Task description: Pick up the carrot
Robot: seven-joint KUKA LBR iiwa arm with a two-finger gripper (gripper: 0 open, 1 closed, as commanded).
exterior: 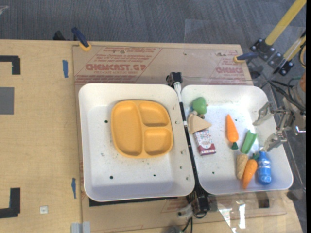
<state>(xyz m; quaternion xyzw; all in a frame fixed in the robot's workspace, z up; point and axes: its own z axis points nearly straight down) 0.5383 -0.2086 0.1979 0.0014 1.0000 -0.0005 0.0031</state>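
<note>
Nearest me, at the near edge of the right bin (214, 181), I see a carrot (249, 173) lying tilted, its green top toward the far side, touching a tan bread-like piece (241, 164) on its left and just beside a blue bottle (264, 168) on its right. A second carrot (232, 129) lies farther back near the middle of the same bin, orange end pointing far, green top near. Just right of it is a green pepper-like piece (249, 141), tilted. Toward the bin's left side I see a small red and white carton (205, 142), with a tan wedge (198, 123) just beyond it and a round green fruit (199, 105) farther still. The left bin (92, 144) carries a yellow divided plate (142, 128) with three compartments, set a little toward its far side. Both bins sit on a brown sheet on the surface (34, 130). The tool (272, 128) hangs over the right rim of the right bin, its fingers spread wide with nothing between them, right of the pepper-like piece and apart from both carrots. Blue clamps with yellow tips hold the sheet at its far corners.
</note>
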